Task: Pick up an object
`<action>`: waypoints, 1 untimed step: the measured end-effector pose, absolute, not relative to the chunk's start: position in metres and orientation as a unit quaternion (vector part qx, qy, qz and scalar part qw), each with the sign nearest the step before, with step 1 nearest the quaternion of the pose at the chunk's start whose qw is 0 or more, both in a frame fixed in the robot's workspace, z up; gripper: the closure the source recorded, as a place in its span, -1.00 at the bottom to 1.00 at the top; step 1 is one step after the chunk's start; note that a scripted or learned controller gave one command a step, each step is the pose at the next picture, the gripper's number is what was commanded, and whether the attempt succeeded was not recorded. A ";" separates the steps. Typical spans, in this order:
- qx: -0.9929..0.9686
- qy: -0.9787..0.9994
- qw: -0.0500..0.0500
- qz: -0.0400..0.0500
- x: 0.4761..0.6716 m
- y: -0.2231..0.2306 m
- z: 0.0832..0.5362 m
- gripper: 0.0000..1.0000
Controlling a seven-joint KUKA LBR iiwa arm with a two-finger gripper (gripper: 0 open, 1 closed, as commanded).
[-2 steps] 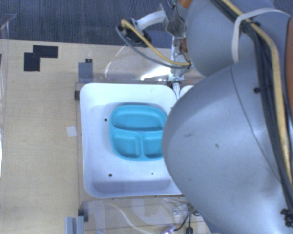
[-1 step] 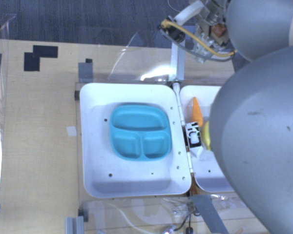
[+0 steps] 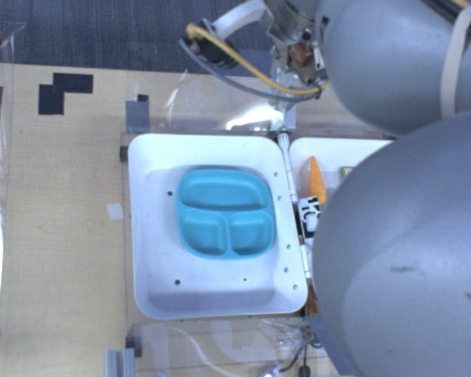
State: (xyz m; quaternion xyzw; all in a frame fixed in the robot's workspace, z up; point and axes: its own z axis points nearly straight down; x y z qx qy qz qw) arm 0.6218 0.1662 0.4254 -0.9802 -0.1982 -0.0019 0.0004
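Gripper [image 3: 297, 57] state: cannot tell (raised behind bins) | arm [image 3: 400, 210] covers right bin [image 3: 337, 149]

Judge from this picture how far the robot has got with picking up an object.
Nothing looks picked up yet. The blue tray lies flat in the left bin, and an orange object lies in the right bin, partly hidden by the arm. The claw sits above the bins' far edge with nothing visibly in it. The whole grasp and lift remain.
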 end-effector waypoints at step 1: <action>-0.964 -0.267 0.000 -0.002 0.661 0.185 0.436 1.00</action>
